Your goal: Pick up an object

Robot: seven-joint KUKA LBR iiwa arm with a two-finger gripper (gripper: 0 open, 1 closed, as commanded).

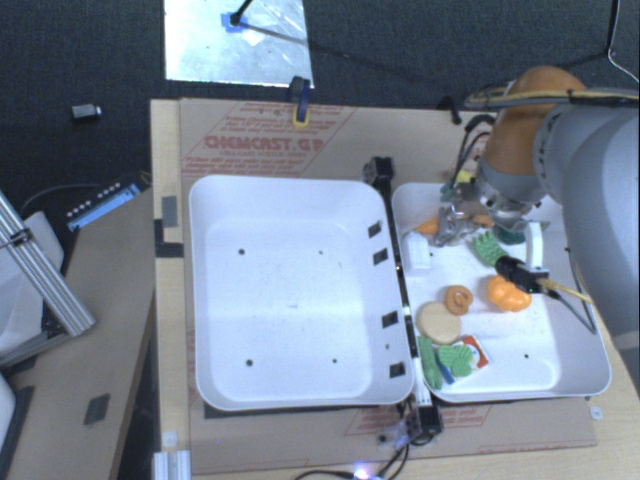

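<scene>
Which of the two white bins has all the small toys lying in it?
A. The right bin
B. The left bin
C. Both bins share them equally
A: the right bin holds the orange piece, the small doughnut and the tan disc, with the claw reaching in above them.

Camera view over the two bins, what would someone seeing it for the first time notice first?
The big grey arm with its orange band reaching in from the right, its gripper low over the far end of the right-hand white bin. Next, the cluster in that bin: a bright orange lump, a small brown ring, a tan disc and a green piece. The left-hand white bin sits beside it.
</scene>
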